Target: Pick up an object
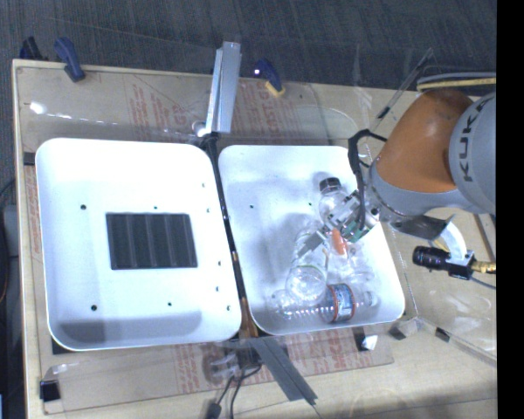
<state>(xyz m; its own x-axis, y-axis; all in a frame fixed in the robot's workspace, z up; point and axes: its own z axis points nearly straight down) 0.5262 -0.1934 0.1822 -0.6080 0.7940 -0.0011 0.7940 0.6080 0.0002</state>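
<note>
Clear plastic bottles [319, 278] are what the task turns on; they are heaped in the right bin [244, 190], and every place below is given relative to that bin. To its left, a second white bin [70, 173] is seen with a dark ribbed panel [151, 240] set in its floor. Within the right bin, toward its near right corner, an upturned clear bottle or cup and a bottle with a blue and red label [342, 302] are found lying against each other. Farther back in the bin, a bottle with a dark cap [330, 184] is seen, with an orange piece [339, 243] just beside the pile. The tool [356, 221] is lowered over the bin's right side, among the bottles. Whether it is open or closed cannot be told, and nothing can be confirmed in its hold. For a sound grasp, a single bottle body should probably be straddled across its narrow width, since clear, round plastic is likely to slip or roll away. At the bin's right, beyond its rim, the grey arm [437, 155] is carried above the desk [437, 356].
</note>
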